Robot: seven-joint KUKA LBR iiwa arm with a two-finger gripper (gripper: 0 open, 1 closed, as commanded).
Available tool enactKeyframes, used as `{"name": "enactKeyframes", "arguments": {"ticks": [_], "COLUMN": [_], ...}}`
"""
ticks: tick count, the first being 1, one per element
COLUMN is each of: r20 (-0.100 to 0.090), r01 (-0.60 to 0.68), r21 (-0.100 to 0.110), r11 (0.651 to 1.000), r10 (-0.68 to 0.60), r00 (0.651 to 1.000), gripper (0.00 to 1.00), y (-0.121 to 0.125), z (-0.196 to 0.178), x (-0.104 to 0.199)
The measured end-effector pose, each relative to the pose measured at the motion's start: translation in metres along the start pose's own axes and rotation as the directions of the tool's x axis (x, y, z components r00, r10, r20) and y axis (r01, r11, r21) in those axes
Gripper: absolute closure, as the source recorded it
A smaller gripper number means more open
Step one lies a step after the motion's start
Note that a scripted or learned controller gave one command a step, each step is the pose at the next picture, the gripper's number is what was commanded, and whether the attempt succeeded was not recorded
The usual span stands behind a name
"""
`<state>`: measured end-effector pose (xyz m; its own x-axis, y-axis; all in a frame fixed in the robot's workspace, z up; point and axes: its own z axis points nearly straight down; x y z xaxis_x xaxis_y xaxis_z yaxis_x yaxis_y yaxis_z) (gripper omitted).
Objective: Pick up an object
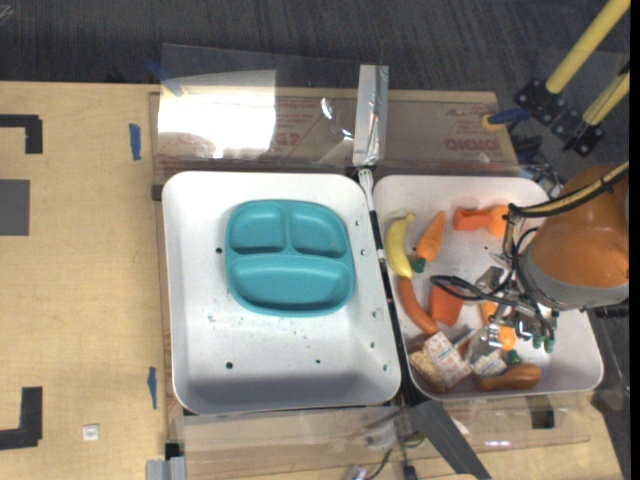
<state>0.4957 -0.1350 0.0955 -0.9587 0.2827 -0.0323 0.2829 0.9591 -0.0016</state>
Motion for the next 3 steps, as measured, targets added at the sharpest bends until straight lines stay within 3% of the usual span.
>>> {"name": "enactKeyframes", "arguments": {"ticks": [1, 2, 3], "r20": [0.001, -0.016, -0.012], "r01": [0.003, 0.016, 0.309], "r21": [-0.002, -0.004, -0.007], "r11": [1.0, 1.0, 0.951], "r10": [-0.003, -0.016, -0.309], "r00": [1.0, 1.0, 0.951], "gripper": [1.0, 1.0, 1.0], "y": [0.002, 0.005, -0.025], "z": [-0.011, 0.006, 0.005], "x": [-0.001, -0.029, 0.003]}}
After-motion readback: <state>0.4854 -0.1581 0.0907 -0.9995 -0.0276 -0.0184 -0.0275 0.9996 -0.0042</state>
